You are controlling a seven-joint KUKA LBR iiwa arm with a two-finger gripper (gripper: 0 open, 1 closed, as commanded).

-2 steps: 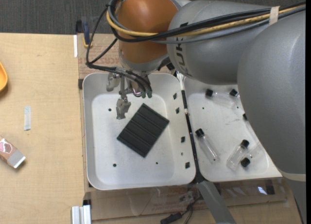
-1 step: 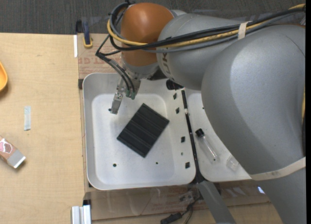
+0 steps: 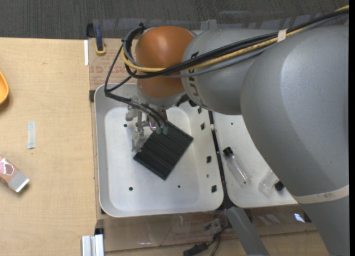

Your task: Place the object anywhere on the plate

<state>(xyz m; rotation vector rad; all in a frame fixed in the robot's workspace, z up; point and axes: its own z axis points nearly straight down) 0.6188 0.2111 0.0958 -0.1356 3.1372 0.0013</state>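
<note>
Parked low in the left bin (image 3: 111, 194) with the gripper (image 3: 141, 132) touching or just above the upper-left edge of the black slab (image 3: 163, 150), probably the plate. Cannot tell the grip state, nor make out anything carried. Judged not yet done: likely object, a clear tube (image 3: 236, 167), lying in the right bin (image 3: 244, 200), well apart from the slab.

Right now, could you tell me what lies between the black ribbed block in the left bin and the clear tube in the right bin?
In the camera view, between the black ribbed block and the clear tube lie bare white bin floor and the bins' adjoining rims.
</note>
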